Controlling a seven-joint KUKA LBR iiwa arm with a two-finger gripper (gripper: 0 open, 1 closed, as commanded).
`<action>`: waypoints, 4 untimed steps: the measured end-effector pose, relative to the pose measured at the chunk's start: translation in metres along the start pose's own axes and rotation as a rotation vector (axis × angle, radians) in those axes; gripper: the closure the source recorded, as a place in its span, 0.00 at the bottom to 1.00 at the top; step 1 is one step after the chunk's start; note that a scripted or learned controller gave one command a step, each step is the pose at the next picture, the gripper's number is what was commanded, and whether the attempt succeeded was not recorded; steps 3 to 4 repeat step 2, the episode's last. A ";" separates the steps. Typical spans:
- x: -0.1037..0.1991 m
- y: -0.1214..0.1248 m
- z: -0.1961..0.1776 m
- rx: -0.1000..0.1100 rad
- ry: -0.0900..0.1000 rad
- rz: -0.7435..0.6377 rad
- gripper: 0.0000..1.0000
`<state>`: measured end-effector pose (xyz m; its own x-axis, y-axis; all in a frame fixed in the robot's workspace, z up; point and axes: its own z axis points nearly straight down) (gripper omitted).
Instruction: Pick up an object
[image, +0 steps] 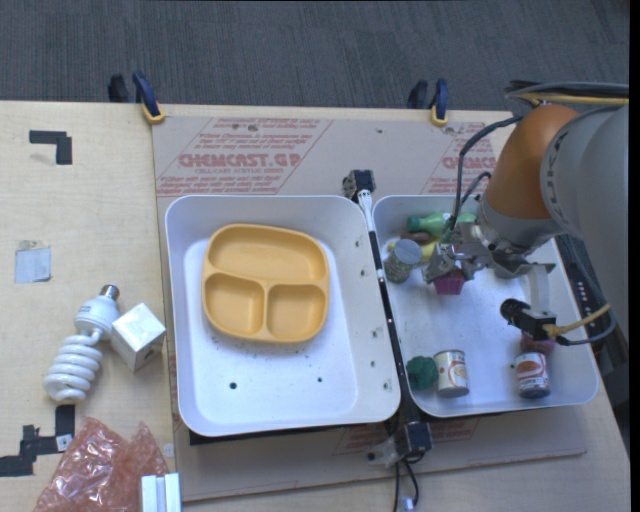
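Note:
My gripper (449, 264) hangs low in the upper left part of the right bin (480, 330), reaching in from the right. A small magenta object (449, 285) sits directly beneath it, partly hidden by the tool. Just to the left lies a grey-green round object (404, 256), and a green and yellow item (430, 222) rests by the bin's far wall. Along the near wall stand a green ball (421, 371), a small can (453, 372) and a red-labelled jar (532, 373).
The left bin (200, 390) bears a yellow divided tray (266, 283). On the bench to the left lie a spiral light bulb (80, 345), a white cube (138, 334) and a red mesh bag (95, 468). The arm covers the right bin's far right corner.

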<state>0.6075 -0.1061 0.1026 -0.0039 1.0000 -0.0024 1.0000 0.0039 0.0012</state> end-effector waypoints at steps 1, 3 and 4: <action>0.058 -0.035 -0.090 0.000 0.001 0.002 1.00; 0.114 -0.108 -0.094 0.002 0.002 0.005 1.00; 0.114 -0.108 -0.094 0.002 0.002 0.005 1.00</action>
